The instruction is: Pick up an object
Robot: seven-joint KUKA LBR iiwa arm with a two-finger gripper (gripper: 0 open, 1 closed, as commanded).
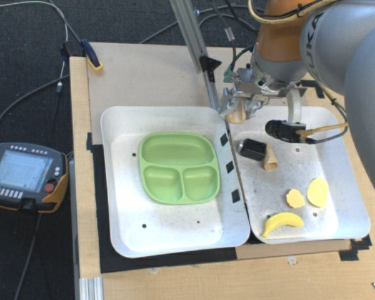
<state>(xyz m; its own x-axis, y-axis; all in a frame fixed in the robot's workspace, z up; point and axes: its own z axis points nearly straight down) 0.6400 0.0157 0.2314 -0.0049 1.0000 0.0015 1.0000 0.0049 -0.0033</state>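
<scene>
Objects lie loose in the right-hand bin [344, 225] of the camera view: a black block [252, 149] near the bin's inner wall, a tan peg [270, 159] touching the block's right end, two yellow round pieces [294, 199] [317, 192] side by side further down, and a yellow banana [282, 222] near the front rim. The gripper [237, 107] hangs over the far left corner of this bin, above the block and apart from it. A small tan piece [237, 115] shows right at its tip; whether the gripper is open or closed, and whether it grips that piece, I cannot tell. The left-hand bin [122, 230] holds a green divided plate [178, 167], lying flat. Both bins sit on the tan surface [144, 74]
</scene>
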